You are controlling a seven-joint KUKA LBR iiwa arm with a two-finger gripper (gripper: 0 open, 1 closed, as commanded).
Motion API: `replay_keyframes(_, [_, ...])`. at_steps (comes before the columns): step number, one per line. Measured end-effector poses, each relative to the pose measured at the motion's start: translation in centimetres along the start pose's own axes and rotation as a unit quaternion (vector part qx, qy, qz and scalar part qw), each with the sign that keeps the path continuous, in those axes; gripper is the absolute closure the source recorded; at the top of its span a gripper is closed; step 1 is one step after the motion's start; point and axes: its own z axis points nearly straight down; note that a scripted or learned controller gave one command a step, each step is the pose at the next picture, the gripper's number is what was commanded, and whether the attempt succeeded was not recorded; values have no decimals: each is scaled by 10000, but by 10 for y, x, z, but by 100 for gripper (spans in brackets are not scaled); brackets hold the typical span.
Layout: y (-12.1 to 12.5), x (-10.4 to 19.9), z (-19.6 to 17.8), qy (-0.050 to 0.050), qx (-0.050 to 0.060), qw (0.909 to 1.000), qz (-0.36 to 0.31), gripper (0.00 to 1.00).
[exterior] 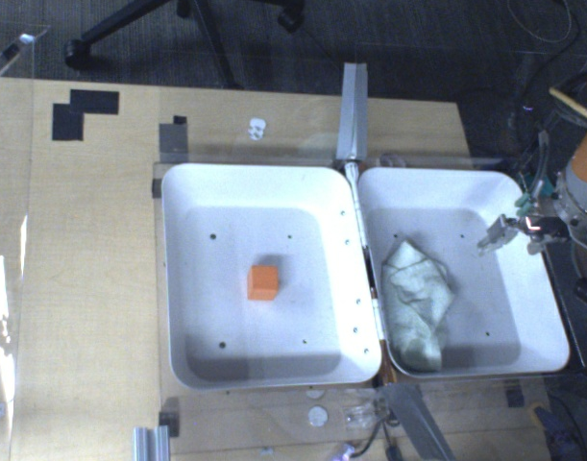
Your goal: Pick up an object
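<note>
your gripper (512, 227) hangs over the right bin (552, 349), how far open you cannot tell. crumpled cloth (418, 301) lies below; orange block (263, 282) sits in the left bin (192, 353).

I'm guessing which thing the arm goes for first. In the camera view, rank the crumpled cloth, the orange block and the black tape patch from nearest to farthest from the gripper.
From the gripper, over the right bin's right side:
1. Crumpled cloth, right bin, left part.
2. Orange block, middle of the left bin.
3. Black tape patch, on the bench at far upper left.
</note>
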Motion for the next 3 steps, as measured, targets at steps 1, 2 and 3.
replay_keyframes(1, [58, 4, 109, -12, -32, 9989, -476, 0])
replay_keyframes(2, [60, 5, 97, -17, -61, 9988, -491, 100])
replay_keyframes(3, [120, 67, -2, -7, -27, 9995, -329, 100])
